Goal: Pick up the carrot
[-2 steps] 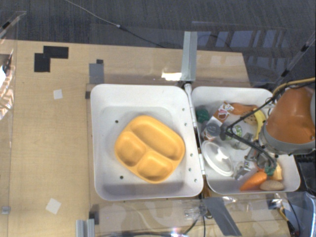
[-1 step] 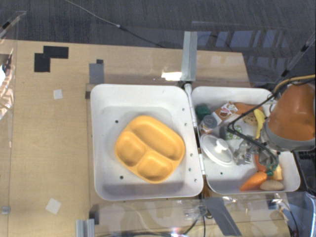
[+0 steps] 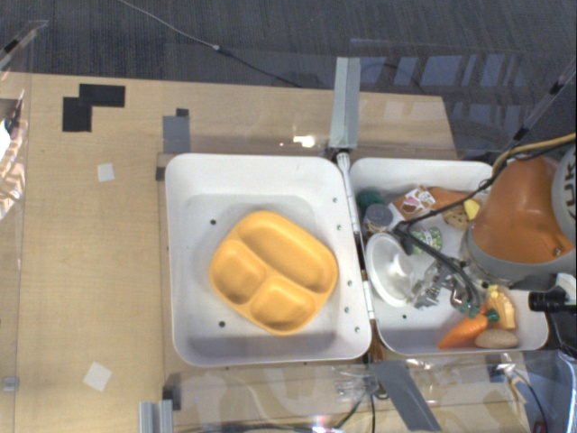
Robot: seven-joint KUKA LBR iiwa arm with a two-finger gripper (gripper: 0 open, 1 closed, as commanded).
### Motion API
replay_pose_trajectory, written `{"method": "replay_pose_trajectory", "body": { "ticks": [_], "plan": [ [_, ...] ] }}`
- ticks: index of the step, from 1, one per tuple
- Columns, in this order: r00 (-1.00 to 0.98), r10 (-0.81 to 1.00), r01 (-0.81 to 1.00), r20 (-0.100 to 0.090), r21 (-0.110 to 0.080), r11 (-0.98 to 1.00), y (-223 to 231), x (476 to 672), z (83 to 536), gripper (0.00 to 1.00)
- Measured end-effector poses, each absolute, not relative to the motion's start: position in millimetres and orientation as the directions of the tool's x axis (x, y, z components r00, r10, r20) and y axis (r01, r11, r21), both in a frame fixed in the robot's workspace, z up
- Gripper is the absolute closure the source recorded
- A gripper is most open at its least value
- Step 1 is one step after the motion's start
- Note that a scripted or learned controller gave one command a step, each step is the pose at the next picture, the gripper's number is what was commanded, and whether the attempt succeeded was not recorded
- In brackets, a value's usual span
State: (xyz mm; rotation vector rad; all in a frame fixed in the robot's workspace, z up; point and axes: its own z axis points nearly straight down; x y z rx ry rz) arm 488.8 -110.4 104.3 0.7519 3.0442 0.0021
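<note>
On my feed, the wooden worktop (image 3: 90, 269) runs along the left, with black tape marks (image 3: 90, 105) at its far left corner. The left bin (image 3: 180, 242) carries a yellow three-compartment plate (image 3: 273, 271), sitting slightly turned near the bin's middle. Right of the divider, the right bin (image 3: 532, 339) is crowded: a small dark-green lidded jar (image 3: 377, 215) sits at its far left, a clear plastic cup (image 3: 392, 269) lies on its side just near of that, and a printed snack packet (image 3: 419, 201) lies at the far side. The arm (image 3: 516, 215), grey with its orange band, comes in from the right and covers much of this bin. The pincer (image 3: 444, 287) sits low beside the cup; I cannot tell how it is set. The carrot (image 3: 464, 332) lies at the bin's near right, just near of the pincer, next to a beige potato-like piece (image 3: 496, 339) and a yellow toy (image 3: 501, 309).
</note>
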Motion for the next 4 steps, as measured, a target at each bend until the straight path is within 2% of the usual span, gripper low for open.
{"method": "replay_pose_trajectory", "body": {
  "ticks": [1,2,3,4],
  "plan": [
    [-0.885,0.466,0.466,-0.006,0.003,0.885,-110.7,488.9,104.5,0.00],
    [-0.838,0.546,0.546,-0.017,0.005,0.838,-89.9,491.3,91.0,0.00],
    [-0.540,0.842,0.842,-0.003,0.004,0.540,-98.0,488.3,95.2,0.00],
    [-0.729,0.685,0.685,0.006,-0.006,0.729,-106.1,553.6,102.2,0.00]
  ]
}}
